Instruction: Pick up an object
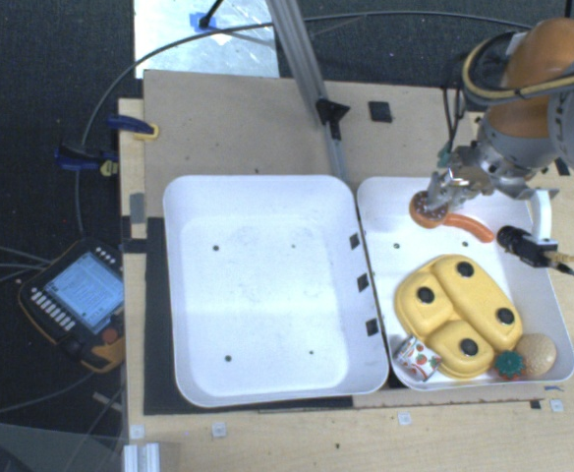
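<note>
My gripper point(441, 193) hangs over the far left part of the right bin point(562, 308). Directly under it lies an orange curved object point(464, 225) with a round brownish end point(426, 210), and the gripper's tip overlaps that end. In the near half of the bin sits a large yellow moulded piece point(458, 311) with black dots. Along the near wall lie a small red and white carton point(417, 358), a teal knob point(508, 364) and a tan ball point(536, 353).
The left bin point(184, 264) stands beside the right one, and black clips point(362, 281) mark the shared wall. A grey pole point(302, 52) slants over the bench's far edge. A handheld pendant point(76, 298) lies off the bench to the left.
</note>
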